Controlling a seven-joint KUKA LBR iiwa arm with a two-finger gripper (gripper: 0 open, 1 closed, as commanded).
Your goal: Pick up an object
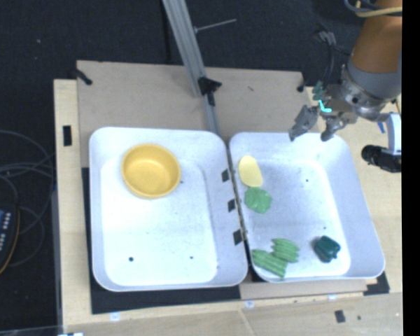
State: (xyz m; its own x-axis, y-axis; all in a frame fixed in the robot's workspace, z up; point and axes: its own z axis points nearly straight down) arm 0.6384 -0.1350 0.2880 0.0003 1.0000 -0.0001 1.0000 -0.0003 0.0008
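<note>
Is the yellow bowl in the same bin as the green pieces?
No, the yellow bowl sits in the left bin, while the green pieces lie in the right bin.

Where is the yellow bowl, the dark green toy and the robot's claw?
yellow bowl [151, 171], camera view, middle of its hollow.
dark green toy [327, 248], camera view, its top.
gripper [312, 131], camera view, gap between its open fingertips.

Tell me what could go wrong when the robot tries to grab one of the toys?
The hand hangs open over the right bin's far corner, apart from every toy. Two risks:
1. The yellow toy and the green toy lie close by the wall between the bins, so a finger might bump that wall.
2. The two green pods touch each other near the front rim; the hand may push them or grab both.
</note>
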